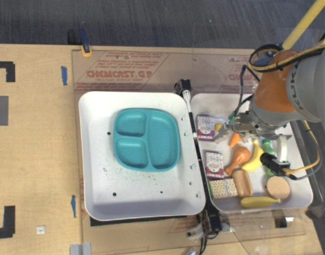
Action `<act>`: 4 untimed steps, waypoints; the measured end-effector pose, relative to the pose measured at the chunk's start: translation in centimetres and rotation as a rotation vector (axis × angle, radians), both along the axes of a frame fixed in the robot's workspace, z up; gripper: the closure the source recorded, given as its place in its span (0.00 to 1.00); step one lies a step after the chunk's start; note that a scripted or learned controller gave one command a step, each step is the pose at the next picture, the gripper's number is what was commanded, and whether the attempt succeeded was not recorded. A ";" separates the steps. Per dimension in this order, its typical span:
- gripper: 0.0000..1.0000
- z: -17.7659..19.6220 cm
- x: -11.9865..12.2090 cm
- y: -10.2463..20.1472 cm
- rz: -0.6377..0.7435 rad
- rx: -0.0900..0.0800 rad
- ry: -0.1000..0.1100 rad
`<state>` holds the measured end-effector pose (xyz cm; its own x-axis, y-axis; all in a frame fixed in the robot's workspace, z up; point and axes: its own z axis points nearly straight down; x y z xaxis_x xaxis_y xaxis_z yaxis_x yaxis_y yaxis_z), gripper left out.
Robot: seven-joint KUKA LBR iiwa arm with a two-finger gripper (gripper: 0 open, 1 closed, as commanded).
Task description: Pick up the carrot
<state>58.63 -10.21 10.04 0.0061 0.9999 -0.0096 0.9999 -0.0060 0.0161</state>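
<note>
- The arm (290, 89) reaches in from the right, over the right bin (306, 193), its orange band above the wrist.
- The gripper (232, 134) hangs low over the upper middle of that bin; whether it is released or clenched cannot be told.
- A small orange piece, probably the carrot (234, 139), lies right at the gripper's tip. Too little of it shows to give its long axis or heading, or to say whether it is grasped.
- Just below it lies an orange pear-shaped toy (238, 157), tilted, its narrow end toward the lower left.
- Beside that sit a yellow piece (253, 161), a bread-like loaf (242, 183), a banana (259, 201) and a tan round disc (278, 187).
- Two small printed packets (206, 127) lie along the bin's left side.
- The left bin (93, 158) bears a teal divided plate (146, 138), well apart from the gripper.
</note>
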 end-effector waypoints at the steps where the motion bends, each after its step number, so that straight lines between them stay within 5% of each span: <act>1: 1.00 1.1 0.1 0.0 0.000 -0.002 -0.006; 2: 0.00 1.0 0.1 0.0 -0.001 -0.002 -0.005; 3: 0.00 -1.1 3.4 -2.8 -0.098 0.019 0.028; 4: 1.00 0.2 3.6 -2.7 -0.094 0.015 0.019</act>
<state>62.26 -12.90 10.28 0.1001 0.9950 0.0040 0.9950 -0.1001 -0.0037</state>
